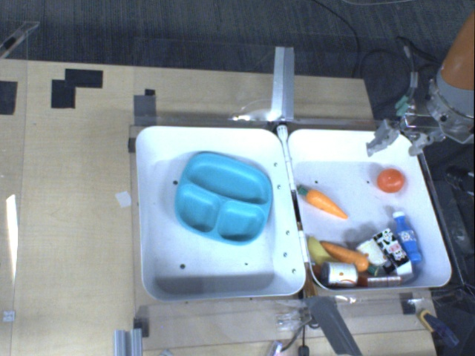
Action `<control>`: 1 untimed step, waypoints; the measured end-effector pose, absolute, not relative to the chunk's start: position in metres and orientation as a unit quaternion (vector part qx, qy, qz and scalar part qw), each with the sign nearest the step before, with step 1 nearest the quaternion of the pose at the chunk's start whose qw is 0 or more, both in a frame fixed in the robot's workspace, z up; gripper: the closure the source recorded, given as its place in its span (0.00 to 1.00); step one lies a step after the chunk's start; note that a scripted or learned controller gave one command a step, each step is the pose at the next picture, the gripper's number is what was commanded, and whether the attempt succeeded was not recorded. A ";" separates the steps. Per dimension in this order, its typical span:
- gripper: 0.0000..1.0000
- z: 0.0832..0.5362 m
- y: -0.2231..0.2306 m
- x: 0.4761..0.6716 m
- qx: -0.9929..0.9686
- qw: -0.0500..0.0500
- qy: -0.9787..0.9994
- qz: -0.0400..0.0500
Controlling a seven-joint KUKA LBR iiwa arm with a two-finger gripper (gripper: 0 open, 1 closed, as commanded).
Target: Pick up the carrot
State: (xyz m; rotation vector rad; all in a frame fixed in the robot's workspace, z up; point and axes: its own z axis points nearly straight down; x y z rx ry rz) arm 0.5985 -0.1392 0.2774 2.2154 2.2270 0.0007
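Note:
The carrot (325, 202), orange with a small green top, lies on the floor of the right bin (349, 162), close to its left wall and pointing down-right. My gripper (398, 142) hangs over the bin's far right corner, well up and to the right of the carrot. Its fingers (378, 142) are spread apart with nothing between them. The orange band of the arm (459, 61) shows at the right edge.
An orange-red ball (390, 179) sits below the gripper. The bin's near corner holds a second orange carrot-like piece (344, 254), a yellow-green fruit (317, 248), a can (342, 274) and a blue bottle (407, 239). A blue divided plate (223, 196) lies in the left bin (159, 221).

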 end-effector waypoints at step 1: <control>0.00 0.240 -0.141 0.591 0.616 0.003 0.788 0.002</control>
